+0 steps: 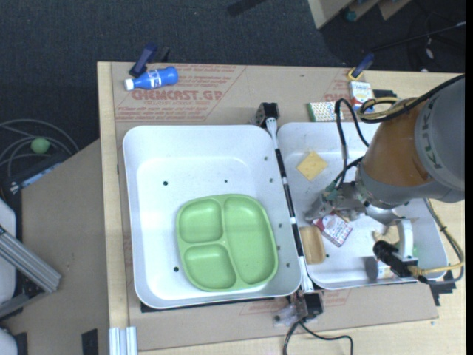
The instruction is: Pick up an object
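Right bin [347,276]: the nearer part of its floor is bare white; the loose things lie toward its left wall.
Brown piece [312,244]: a narrow strip lying against the wall between the two bins, its long axis running near to far.
Red-and-white packet [337,231]: flat on the right bin's floor, just right of the brown piece and touching it or nearly so. It looks crumpled, and its long axis seems to slant from far-left to near-right.
Left bin [155,168]: holds a green divided plate [224,241] in its near half, well apart from the arm.
Gripper [332,204]: low over the left part of the right bin, just beyond the packet, with the arm's orange band behind it to the right.
Gripper state: cannot tell whether it is released or clenched, since the tip is a blurred grey tangle. Nothing can be seen held in it.
Key relation: the packet lies directly on the near side of the gripper, a touch to the right and very close. My judgement is that the next move is a short shift toward the near side, then a descent with the jaws closing across the packet's slanted axis.
Risk: the brown piece is close enough to be nudged or caught along with the packet.
Yellow square [312,166]: flat in the far-left part of the right bin, beyond the gripper and apart from it, a second candidate.
Blue bottle [151,78]: on its side on the bench's far-left corner, outside both bins.
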### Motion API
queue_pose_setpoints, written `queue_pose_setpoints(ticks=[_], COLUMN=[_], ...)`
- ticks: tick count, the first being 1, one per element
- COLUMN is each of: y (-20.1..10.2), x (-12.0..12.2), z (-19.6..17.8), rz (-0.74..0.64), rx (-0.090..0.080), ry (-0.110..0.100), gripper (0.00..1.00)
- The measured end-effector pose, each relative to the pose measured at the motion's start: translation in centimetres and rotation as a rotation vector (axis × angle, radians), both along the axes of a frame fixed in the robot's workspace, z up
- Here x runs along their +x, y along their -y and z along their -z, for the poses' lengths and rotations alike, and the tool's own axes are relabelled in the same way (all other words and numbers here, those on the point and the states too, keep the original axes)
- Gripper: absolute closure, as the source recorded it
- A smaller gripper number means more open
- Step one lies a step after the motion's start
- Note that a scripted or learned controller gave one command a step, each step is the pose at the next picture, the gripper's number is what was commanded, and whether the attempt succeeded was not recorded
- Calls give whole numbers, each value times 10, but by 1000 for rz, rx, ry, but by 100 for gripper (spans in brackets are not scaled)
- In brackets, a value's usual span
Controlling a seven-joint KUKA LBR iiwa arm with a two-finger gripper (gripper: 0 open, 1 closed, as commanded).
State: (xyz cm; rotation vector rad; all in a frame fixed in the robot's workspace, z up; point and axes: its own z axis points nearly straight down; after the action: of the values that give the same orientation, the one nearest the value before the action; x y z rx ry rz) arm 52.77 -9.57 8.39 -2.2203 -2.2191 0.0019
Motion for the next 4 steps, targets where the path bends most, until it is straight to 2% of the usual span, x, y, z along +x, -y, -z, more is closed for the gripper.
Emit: queue_pose_setpoints(ticks=[1, 2, 3, 4], y=[0, 0, -4, -1], x=[1, 1, 21, 22], z=[-10, -10, 0, 0], rz=[1, 1, -1, 0], rx=[-1, -1, -1, -1], ry=[3, 3, 4, 4], gripper=[100, 0, 0, 0])
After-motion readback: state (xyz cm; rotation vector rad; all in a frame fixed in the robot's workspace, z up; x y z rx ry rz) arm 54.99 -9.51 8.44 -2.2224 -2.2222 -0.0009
